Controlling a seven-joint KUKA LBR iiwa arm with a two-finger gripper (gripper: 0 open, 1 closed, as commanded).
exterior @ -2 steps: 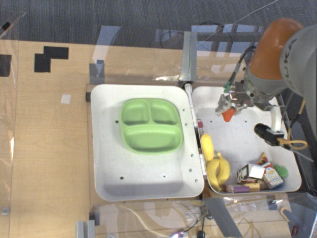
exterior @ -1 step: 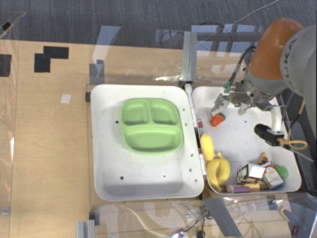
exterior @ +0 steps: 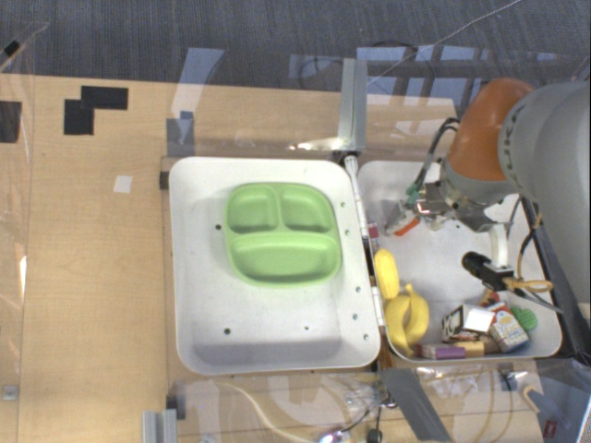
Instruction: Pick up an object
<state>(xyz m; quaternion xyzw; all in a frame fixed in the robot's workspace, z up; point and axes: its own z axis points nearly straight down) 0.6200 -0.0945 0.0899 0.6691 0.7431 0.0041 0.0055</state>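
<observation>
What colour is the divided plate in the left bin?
Light green; the plate shows best in the camera view.

Yellow bananas (exterior: 407,314) against right bin (exterior: 434,266)'s left wall, small cartons (exterior: 491,329) in its near corner, green plate (exterior: 281,233) in left bin (exterior: 199,280)

- I counted two white bins side by side: the left bin (exterior: 199,326) and the right bin (exterior: 434,266).
- I counted one green divided plate (exterior: 280,233) with three compartments, in the middle of the left bin.
- At the right bin's 8 o'clock I counted one single banana (exterior: 384,273) and one curved bunch (exterior: 409,317), its fruits too merged to tally.
- At its 5 o'clock lay one heap of small packages (exterior: 485,330), too jumbled to count.
</observation>
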